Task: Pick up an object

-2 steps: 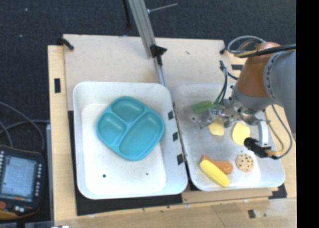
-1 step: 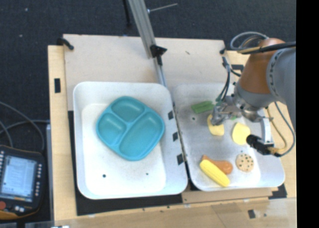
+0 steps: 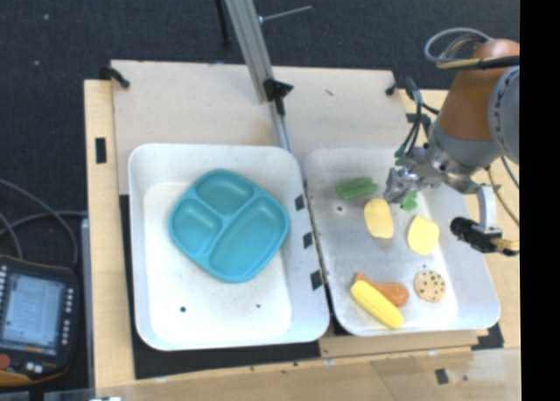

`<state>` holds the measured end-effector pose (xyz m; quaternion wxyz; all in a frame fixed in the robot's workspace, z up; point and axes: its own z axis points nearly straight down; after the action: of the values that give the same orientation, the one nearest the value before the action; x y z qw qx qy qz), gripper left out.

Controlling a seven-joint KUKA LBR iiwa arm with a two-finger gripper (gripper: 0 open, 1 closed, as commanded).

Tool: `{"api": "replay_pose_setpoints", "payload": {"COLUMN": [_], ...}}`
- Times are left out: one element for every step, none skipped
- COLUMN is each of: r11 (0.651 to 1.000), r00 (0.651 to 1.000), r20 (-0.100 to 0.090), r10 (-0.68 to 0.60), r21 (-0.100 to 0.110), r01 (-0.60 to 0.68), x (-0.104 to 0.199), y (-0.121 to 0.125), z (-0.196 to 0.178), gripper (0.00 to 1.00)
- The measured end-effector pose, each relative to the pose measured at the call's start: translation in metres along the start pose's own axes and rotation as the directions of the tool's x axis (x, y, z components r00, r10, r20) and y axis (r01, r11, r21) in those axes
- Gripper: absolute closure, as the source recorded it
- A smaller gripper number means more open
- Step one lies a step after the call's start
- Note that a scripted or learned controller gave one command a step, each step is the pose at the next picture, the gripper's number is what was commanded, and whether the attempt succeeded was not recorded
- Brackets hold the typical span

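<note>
The gripper [image 3: 404, 182] hangs low over the right bin [image 3: 464, 303], right by a small green piece [image 3: 409, 203], probably lining up a grab. Can't tell its state from up here. Pale yellow lumps [image 3: 379, 218] sit just beside it, and the blue divided plate [image 3: 229, 224] has the left bin [image 3: 157, 320] to itself.

- The robot arm [image 3: 477, 115] is big and round, like a fat tube.
- Its top part is orange. The part under that is grey and smooth.
- A thin, light-coloured cable [image 3: 455, 40] makes a loop above the orange part.
- Thin dark wires [image 3: 416, 128] hang down the side of the arm.
- At the end sits the gripper [image 3: 401, 187]. It is small, made of grey and black metal bits.
- A black piece [image 3: 472, 233] sticks out low on the arm.
</note>
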<state>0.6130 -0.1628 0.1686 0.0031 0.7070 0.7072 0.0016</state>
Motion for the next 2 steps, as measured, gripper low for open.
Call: {"api": "replay_pose_setpoints", "payload": {"r11": [1.000,1.000], "r00": [1.000,1.000], "r20": [0.000,-0.001], "r10": [0.002,-0.002], "r21": [0.000,0.001], "r01": [-0.002,0.002], "x": [-0.003,-0.004], "y": [-0.008,-0.007], "z": [-0.053,-0.088], "gripper": [1.00,1.00]}}
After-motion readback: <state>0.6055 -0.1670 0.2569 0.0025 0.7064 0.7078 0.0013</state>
